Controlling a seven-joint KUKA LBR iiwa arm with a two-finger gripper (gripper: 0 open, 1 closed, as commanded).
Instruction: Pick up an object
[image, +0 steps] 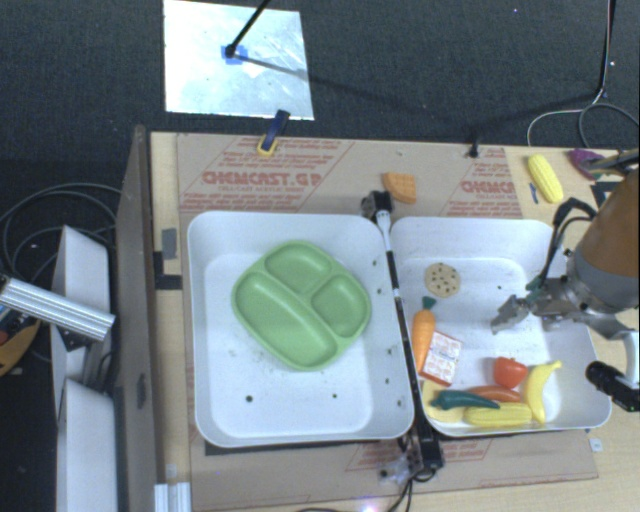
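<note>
The right white bin (470, 250) holds a round cookie (440, 278), an orange carrot (423, 335), a red and white packet (443, 358), a red tomato (509, 372), a yellow banana (543, 385), a green pepper (460, 400) and a long yellow piece (497, 415). My gripper (508, 314) hangs over the bin's right middle, above and slightly left of the tomato and right of the cookie. It touches none of the objects. The grey arm (605, 265) comes in from the right edge.
The left bin (220, 400) carries a green divided plate (302, 303). On the cardboard behind the bins lie an orange block (400, 187) and a yellow corn cob (545, 178). A black cable (553, 240) loops beside the arm.
</note>
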